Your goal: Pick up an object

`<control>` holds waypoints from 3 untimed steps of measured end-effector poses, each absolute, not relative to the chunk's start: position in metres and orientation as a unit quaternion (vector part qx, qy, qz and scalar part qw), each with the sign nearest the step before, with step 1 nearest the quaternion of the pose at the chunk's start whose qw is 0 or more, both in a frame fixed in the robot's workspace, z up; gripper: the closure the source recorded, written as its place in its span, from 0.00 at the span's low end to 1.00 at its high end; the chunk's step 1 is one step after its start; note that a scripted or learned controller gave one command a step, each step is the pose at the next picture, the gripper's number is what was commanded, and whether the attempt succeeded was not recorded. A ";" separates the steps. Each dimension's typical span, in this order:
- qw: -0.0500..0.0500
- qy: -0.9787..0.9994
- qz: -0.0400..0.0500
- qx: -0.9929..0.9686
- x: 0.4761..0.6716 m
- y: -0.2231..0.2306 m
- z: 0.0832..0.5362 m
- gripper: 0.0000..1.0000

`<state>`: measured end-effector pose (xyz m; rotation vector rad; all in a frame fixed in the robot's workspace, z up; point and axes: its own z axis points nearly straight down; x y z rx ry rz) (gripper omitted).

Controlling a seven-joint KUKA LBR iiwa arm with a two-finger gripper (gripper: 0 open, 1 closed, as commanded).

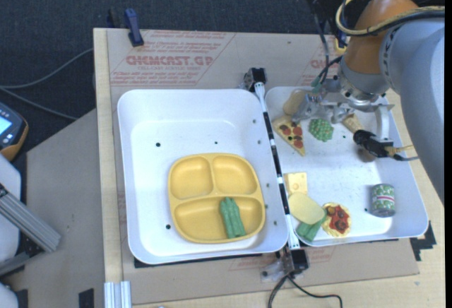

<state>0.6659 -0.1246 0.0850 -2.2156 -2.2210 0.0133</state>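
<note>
My gripper (pixel 326 110) hangs low over the far end of the right bin (pixel 402 225), directly above a green bumpy toy (pixel 321 131) that looks like broccoli. A pizza slice toy (pixel 291 135) lies just left of the broccoli, and a tan piece (pixel 294 99) sits by the bin's far left corner, beside the gripper. The view does not reveal whether anything is held.
Near the right bin's front lie a yellow square (pixel 297 181), a yellow wedge (pixel 306 208) on a green piece (pixel 308 231), a small round pizza (pixel 337 220) and a green-labelled can (pixel 383 200). The left bin (pixel 141 123) holds a yellow divided plate (pixel 205 183) with a green pickle (pixel 231 217).
</note>
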 end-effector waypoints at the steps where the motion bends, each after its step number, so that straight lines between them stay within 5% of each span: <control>1: 0.001 -0.706 0.001 -0.708 0.629 -0.160 0.085 0.00; 2: 0.000 -0.709 0.000 -0.705 0.668 -0.110 0.085 0.00; 3: -0.002 -0.708 -0.001 -0.706 0.667 -0.112 0.096 1.00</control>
